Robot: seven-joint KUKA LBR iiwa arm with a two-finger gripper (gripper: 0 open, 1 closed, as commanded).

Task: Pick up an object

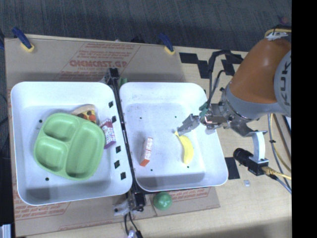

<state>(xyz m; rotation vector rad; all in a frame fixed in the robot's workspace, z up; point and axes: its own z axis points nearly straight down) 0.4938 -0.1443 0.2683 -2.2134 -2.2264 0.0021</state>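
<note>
So the arm (257, 78) comes in from the right and the pincer (185, 125) sits low over the right bin (163, 90), just above the top end of a banana (186, 148). Honestly can't tell if the pincer is open or closed from this angle, it just reads as a grey blob, and nothing visible is caught in it. The banana lies flat on the bin floor, right of center, running roughly top to bottom. A little to its left there's a small tube-shaped packet (146, 150), white with an orange end, well apart from the pincer.

Left bin (20, 133) has a green divided plate (69, 145) taking up most of the middle. Poking out behind its upper right edge is a slice of pizza (87, 113), and a purple-and-white wrapper (108, 133) sits beside its right edge, near the divider. A green ball (162, 201) rests on the desk (74, 58) just below the right bin.
</note>
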